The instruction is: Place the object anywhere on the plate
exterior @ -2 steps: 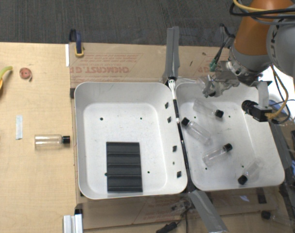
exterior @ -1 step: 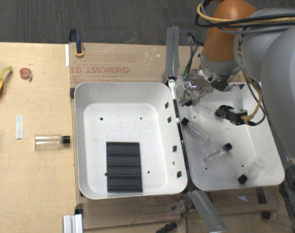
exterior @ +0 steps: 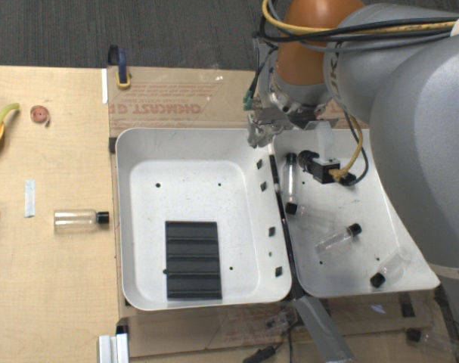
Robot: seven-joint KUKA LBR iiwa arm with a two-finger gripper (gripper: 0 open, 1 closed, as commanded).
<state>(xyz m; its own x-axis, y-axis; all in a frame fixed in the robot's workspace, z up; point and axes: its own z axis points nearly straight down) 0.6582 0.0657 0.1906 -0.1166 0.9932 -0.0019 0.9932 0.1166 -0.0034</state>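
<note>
The left bin (exterior: 131, 203) held a black ribbed plate (exterior: 192, 260). The right bin (exterior: 395, 225) held clear vials (exterior: 338, 238). The jaws (exterior: 261, 131) hovered at its upper-left corner; their state was unclear.

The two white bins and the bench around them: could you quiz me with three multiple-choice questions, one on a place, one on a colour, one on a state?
1. Where does the dark ribbed plate lie?
A on the carpet
B in the left bin
C atop the arm

2. What colour is the cap of the clear bottle on the bench?
A red
B white
C black

3. How does that bottle rest?
A on its side
B upright
C on its cap

Answers: B, it sits on the left bin's floor; C, its end is black; A, it lies flat.
</note>
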